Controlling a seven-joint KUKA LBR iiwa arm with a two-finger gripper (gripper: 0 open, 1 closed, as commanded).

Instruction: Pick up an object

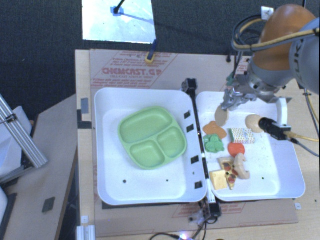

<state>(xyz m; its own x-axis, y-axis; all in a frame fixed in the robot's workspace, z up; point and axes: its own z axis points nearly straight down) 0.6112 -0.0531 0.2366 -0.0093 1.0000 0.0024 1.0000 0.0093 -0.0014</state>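
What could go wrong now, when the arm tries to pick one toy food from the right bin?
1. The toys lie crowded: the orange piece, green piece and tomato lie close together, so the pincer may nudge neighbours or take two.
2. The tan disc just below the pincer looks flat and may slip out.
3. The disc lies near the right bin's inner wall, leaving little room.

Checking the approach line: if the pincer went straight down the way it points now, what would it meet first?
Most likely the tan cookie-like piece in the right bin, directly under the pincer. Depth is unclear from this slanted view, so contact may be close already.
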